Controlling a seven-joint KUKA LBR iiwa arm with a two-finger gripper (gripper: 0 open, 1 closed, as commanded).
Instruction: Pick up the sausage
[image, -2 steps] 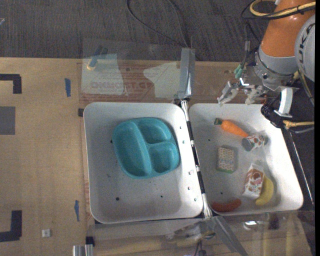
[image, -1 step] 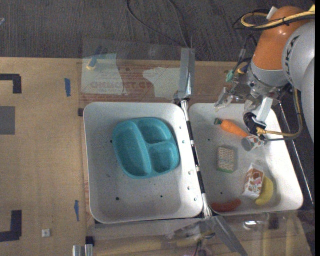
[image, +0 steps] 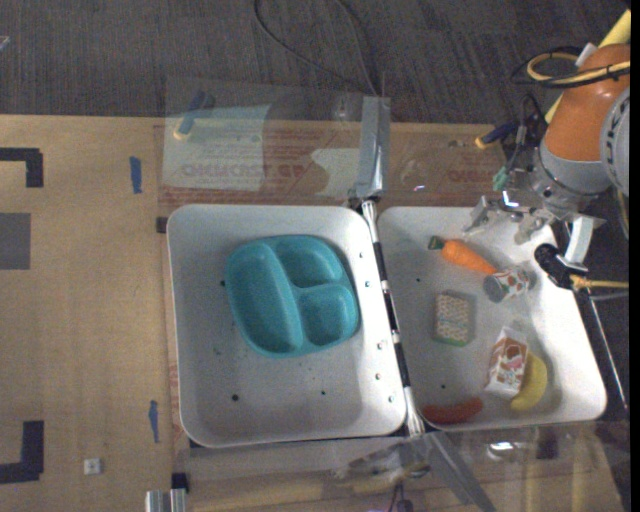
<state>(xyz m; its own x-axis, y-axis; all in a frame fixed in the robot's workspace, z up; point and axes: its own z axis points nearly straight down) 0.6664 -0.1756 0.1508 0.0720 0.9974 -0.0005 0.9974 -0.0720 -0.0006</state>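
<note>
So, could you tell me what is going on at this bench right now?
The arm is meant to pick up the sausage, which lies untouched at the near edge of the right bin. The gripper hovers over that bin's far edge, near the carrot. A can, a carton, a banana and a small sponge also lie there. The left bin holds a teal divided plate.

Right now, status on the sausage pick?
Gripper over right bin's far edge. Sausage untouched at near-left corner. Carrot, can, sponge lie between.
</note>
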